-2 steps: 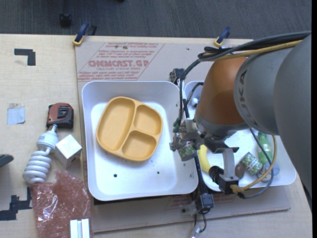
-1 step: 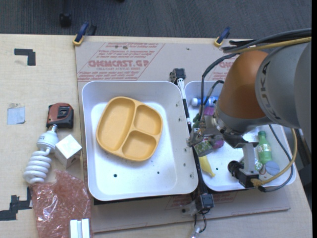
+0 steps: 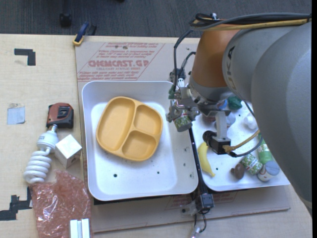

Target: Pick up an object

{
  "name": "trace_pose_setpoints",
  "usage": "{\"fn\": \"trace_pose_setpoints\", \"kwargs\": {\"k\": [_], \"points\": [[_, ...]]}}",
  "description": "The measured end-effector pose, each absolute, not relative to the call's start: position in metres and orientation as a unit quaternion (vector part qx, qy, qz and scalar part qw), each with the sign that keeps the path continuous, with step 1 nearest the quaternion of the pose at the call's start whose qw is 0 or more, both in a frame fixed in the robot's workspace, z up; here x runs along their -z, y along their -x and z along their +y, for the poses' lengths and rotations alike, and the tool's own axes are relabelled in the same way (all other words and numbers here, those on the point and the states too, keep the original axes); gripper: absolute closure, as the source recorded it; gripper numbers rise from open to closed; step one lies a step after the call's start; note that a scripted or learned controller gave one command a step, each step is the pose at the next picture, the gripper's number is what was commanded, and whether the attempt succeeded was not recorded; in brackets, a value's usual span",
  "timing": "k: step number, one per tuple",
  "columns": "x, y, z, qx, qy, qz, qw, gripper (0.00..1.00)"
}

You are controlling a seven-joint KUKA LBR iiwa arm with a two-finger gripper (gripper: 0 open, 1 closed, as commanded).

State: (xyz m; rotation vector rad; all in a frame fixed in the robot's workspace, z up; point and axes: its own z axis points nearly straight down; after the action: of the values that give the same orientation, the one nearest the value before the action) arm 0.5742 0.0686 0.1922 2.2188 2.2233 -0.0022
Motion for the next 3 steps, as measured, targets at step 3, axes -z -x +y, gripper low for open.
{"fn": "trace_pose_setpoints", "kwargs": {"k": [3], "points": [[-0.201, -0.570, 0.057, 0.0008, -0.707, 0.707, 0.000, 1.00]]}}
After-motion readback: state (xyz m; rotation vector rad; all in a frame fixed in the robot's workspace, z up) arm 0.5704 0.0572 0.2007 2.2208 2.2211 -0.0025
